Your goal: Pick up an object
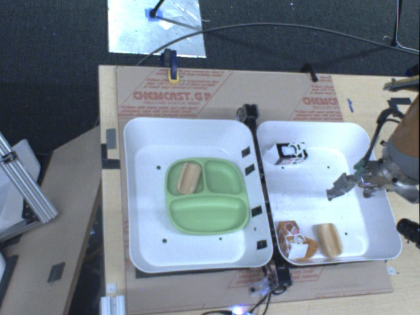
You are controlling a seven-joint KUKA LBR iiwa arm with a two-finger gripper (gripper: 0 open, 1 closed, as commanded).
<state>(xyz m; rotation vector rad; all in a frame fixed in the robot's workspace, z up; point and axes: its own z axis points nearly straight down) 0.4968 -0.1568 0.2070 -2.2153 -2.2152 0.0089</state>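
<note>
My gripper (340, 188) hangs over the right part of the right bin (357, 135), reaching in from the right edge. Nothing shows between its tips. A tan bread roll (329, 239) lies at the bin's front, below and slightly left of the gripper. Beside the roll, to its left, sits a brown wrapped snack (294, 240) with a white label. A small black-and-white object (289, 153) rests near the bin's back left corner. In the left bin (141, 176) a green divided plate (209, 209) carries a second tan roll (189, 177) in its back left compartment.
A black divider with clips (257, 189) runs between the two bins. The bins stand on a cardboard sheet (216, 94) on the bench. A cable (289, 28) arcs over the dark floor behind, and an aluminium rail (26, 189) stands at the far left.
</note>
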